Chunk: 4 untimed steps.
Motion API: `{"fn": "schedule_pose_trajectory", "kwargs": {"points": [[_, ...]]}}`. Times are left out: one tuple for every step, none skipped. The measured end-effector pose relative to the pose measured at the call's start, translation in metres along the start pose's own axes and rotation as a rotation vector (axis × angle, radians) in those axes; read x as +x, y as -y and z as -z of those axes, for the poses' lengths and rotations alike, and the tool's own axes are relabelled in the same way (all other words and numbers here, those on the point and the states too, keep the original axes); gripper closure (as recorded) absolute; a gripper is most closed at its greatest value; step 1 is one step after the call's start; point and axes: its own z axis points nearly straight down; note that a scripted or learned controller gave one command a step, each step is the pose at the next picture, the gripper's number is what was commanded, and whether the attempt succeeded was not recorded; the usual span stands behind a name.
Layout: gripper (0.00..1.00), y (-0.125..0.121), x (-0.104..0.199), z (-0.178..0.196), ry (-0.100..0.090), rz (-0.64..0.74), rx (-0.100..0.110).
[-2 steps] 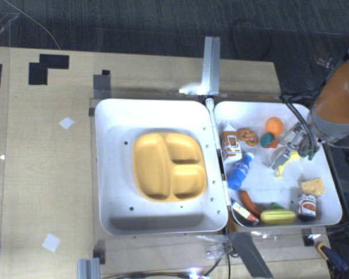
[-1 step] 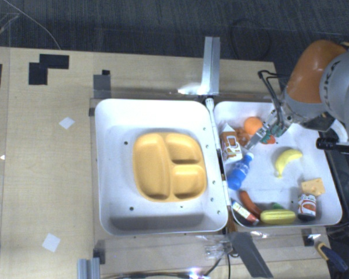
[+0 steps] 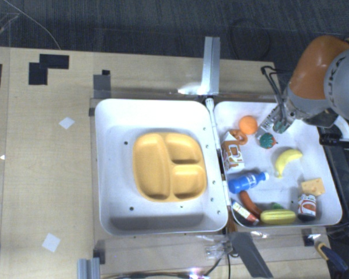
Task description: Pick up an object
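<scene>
The right bin (image 3: 328, 156) holds several small items. An orange ball (image 3: 248, 125) lies at its back left, with a small teal ball (image 3: 267, 140) just to its right. A yellow banana (image 3: 286, 159) is near the middle and a blue bottle (image 3: 247, 181) lies on its side further forward. My gripper (image 3: 276, 122) hangs low over the back of this bin, between the orange ball and the bin's far wall, directly above the teal ball. Nothing shows as held in it.
A yellow divided tray (image 3: 168, 165) sits in the left bin (image 3: 104, 156). The right bin also holds a small carton (image 3: 233, 156), a cheese wedge (image 3: 312, 186), a small can (image 3: 306, 206), a yellow-green pickle (image 3: 277, 216) and a red sausage (image 3: 248, 207). A metal post (image 3: 211, 63) stands behind the bins.
</scene>
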Motion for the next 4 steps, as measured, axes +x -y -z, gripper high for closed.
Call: {"fn": "schedule_pose_trajectory", "kwargs": {"points": [[1.0,0.018,-0.032,-0.015,-0.01,-0.03,0.007],[1.0,-0.001,0.018,0.053,-0.009,-0.273,0.006],[0.0,0.0,0.019,0.051,-0.011,-0.274,0.009],[0.0,0.036,0.029,-0.012,-0.008,-0.303,0.006]]}}
